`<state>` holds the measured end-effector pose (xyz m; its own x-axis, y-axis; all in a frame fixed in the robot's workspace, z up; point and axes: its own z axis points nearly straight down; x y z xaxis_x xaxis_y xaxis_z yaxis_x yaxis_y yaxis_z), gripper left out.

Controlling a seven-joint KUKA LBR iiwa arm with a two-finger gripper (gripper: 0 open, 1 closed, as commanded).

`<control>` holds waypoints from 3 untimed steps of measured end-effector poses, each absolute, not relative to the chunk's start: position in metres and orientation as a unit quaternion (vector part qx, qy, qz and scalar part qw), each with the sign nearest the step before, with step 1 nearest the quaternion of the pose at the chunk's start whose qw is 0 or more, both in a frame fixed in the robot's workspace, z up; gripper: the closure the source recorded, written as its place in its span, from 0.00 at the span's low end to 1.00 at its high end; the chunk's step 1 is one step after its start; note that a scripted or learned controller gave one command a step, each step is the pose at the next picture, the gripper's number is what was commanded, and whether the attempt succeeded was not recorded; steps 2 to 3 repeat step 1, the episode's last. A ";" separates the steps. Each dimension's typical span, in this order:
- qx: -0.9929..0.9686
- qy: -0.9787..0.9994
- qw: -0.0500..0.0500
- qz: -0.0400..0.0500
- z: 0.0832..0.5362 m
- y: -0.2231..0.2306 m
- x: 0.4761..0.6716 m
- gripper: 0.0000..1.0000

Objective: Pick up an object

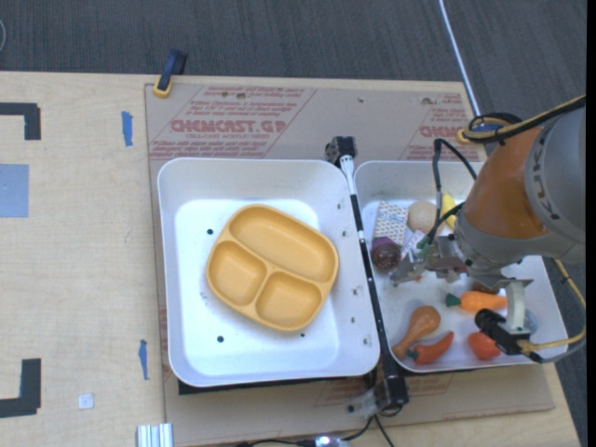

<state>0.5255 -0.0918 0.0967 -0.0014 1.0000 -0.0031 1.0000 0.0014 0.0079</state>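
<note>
Gripper low in right bin near purple item; finger state cannot be determined. Nothing visibly lifted; pick outstanding.

The arm reaches in from the right, wrist bent downward, gripper pointing left.
</note>
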 end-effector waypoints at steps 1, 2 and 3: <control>0.707 0.708 0.000 0.000 0.086 -0.093 0.535 0.00; 0.707 0.708 0.000 0.000 0.086 -0.093 0.535 0.00; 0.707 0.708 0.000 0.000 0.086 -0.093 0.535 0.00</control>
